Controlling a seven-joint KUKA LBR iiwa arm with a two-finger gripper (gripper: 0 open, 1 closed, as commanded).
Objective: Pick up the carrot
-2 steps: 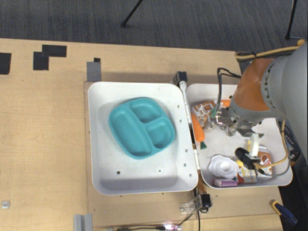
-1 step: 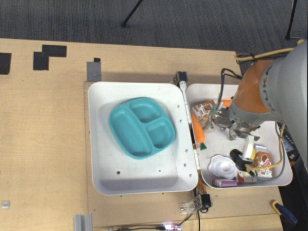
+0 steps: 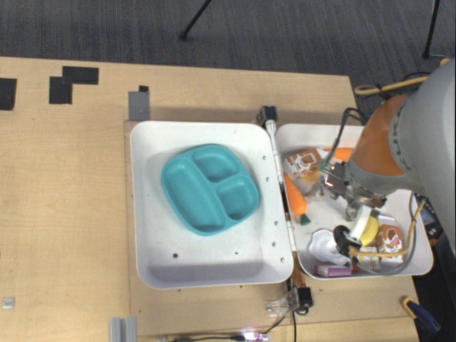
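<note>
Camera view showed the left bin (image 3: 149,212) holding a teal divided plate (image 3: 209,188) near its middle. Just past the divider, the carrot (image 3: 295,198) lay against the left wall of the right bin (image 3: 420,262), its green end toward the camera, apart from the arm. Right of it sat a small printed packet (image 3: 303,164). The gripper (image 3: 354,204) hung over the middle of that bin above a yellow banana (image 3: 368,229); how it stood, I could not tell.
</note>
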